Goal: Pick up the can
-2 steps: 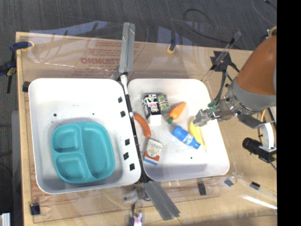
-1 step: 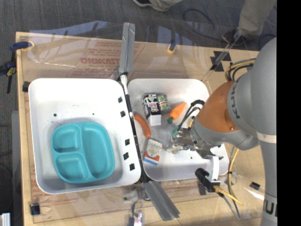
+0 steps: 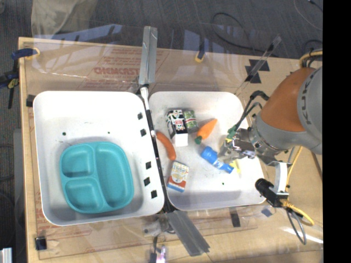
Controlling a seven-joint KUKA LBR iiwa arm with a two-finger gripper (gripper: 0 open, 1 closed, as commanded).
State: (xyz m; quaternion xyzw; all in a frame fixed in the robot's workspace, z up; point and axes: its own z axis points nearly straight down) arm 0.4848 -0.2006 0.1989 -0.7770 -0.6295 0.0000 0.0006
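We found the can (image 3: 188,119) lying on its side near the back of the right bin (image 3: 233,199), its green-and-dark body pressed against a small black-and-white carton (image 3: 176,124) on its left. An orange carrot-shaped toy (image 3: 206,129) lay just beside it on the right, and a red sausage-like piece (image 3: 166,145) sat a little nearer the front. The gripper (image 3: 237,147) hung over the right side of that bin, close above a blue bottle (image 3: 215,159) and well apart from the can. We could not tell how its pincer stood, since the wrist hid it from above, and we saw nothing held.

We judged the can stiff, smooth-walled and probably light, perhaps empty. Lying down, it would likely roll if nudged from one side. We thought the safest hold was across its round body near the middle, coming down between carton and carrot. The left bin (image 3: 44,106) held a teal divided tray (image 3: 97,175).
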